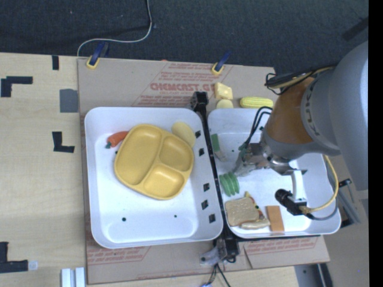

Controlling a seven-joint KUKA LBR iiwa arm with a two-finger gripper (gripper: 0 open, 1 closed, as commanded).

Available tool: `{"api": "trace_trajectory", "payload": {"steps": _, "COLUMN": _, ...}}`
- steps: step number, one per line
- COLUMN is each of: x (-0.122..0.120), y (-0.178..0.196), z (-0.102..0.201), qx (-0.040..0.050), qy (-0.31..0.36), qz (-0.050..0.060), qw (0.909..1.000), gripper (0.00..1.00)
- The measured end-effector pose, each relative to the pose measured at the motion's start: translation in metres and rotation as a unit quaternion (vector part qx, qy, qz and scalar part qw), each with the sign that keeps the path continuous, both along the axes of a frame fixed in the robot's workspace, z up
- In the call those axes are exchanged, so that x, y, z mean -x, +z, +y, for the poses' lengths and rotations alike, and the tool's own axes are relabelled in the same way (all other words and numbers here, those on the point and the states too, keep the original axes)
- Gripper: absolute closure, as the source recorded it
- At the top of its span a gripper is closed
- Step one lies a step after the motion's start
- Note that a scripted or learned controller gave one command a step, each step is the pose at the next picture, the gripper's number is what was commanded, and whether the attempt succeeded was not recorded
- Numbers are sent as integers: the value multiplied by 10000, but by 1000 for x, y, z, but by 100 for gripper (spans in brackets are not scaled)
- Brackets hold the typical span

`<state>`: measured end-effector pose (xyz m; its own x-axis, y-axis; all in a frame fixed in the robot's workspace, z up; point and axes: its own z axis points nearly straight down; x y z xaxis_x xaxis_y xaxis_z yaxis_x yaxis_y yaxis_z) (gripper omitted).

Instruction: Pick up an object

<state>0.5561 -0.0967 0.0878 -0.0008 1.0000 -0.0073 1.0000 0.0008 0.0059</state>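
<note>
right white shallow bin (pixel 311 229): grey arm's end effector (pixel 244 165) sits low near the bin's left wall; whether it is apart or together cannot be told. green ridged plastic piece (pixel 230 183) lies just beside it, toward the near edge. slice of toast-like toy bread (pixel 242 211) and orange rectangular block (pixel 274 218) lie at the near edge. left white shallow bin (pixel 102 220): yellow three-compartment plastic plate (pixel 154 161), orange carrot-shaped toy (pixel 116 138) by its far-left rim.

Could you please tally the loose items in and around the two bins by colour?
Yellow: 4, the divided plate, a round piece, a block, a corn cob
Orange: 2, carrot, wedge
Green: 1
Tan: 1, bread slice
Total: 8
</note>
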Motion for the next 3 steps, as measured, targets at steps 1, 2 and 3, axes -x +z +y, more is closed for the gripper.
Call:
{"api": "trace_trajectory", "payload": {"steps": 1, "x": -56, "y": 58, "z": -80, "qx": -6, "qy": -16, "qz": -13, "qw": 10000, "gripper": 0}}
{"api": "trace_trajectory", "payload": {"steps": 2, "x": -43, "y": -5, "z": -6, "qx": -24, "qy": 16, "qz": 24, "qw": 10000, "gripper": 0}}
{"api": "trace_trajectory", "payload": {"steps": 3, "x": -30, "y": 45, "z": -109, "qx": -20, "qy": -27, "qz": 18, "qw": 10000, "gripper": 0}}
